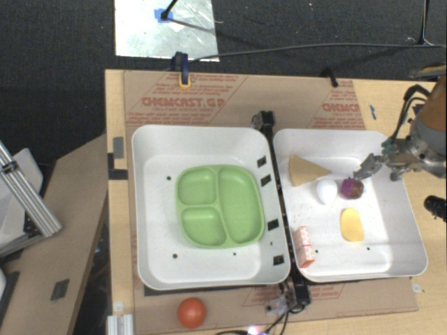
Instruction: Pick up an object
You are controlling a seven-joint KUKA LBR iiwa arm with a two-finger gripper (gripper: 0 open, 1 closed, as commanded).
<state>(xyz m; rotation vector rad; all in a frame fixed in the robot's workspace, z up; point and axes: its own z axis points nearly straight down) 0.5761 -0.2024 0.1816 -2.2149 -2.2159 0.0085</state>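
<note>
The right bin (391, 257) holds a tan wedge (306, 170), a white egg-shaped object (326, 190), a small purple object (351, 188), a yellow oval piece (351, 225) and a pink can (304, 246) lying at its left wall. My gripper (362, 172) reaches in from the right and hangs low over the bin, its tip right at the upper right side of the purple object. I cannot make out whether it touches that object.
The left bin (154, 187) holds a green divided plate (220, 204). An orange ball (191, 312) lies on the bench in front of the left bin. Black clips (265, 121) sit along the seam between the bins.
</note>
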